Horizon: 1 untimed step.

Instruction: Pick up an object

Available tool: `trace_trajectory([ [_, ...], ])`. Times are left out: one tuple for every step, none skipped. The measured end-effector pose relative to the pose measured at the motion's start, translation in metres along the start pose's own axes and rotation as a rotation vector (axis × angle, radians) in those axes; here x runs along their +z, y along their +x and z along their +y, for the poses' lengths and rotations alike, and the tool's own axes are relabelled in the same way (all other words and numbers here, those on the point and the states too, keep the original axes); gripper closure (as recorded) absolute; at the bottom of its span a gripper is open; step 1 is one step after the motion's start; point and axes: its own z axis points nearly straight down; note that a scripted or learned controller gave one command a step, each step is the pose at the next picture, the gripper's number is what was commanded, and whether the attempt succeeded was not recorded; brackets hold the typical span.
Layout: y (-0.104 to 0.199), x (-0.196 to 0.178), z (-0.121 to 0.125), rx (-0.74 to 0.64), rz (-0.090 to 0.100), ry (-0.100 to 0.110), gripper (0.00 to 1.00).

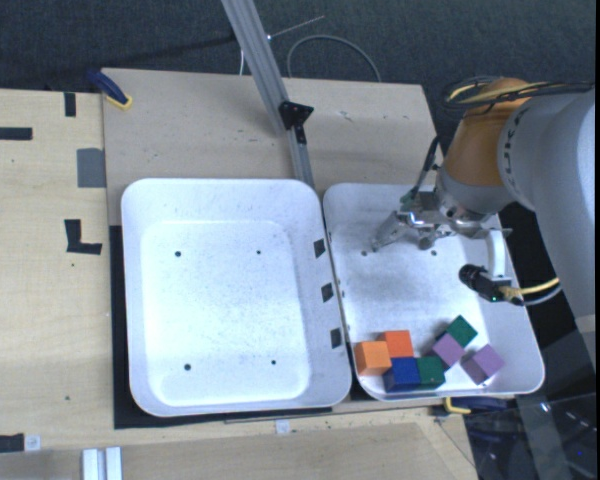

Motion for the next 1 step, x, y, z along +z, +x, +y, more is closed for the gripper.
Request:
trace_trajectory([
  [0.0366, -0.0045, -0.0014, -0.003, 0.002, -0.005, 0.00],
])
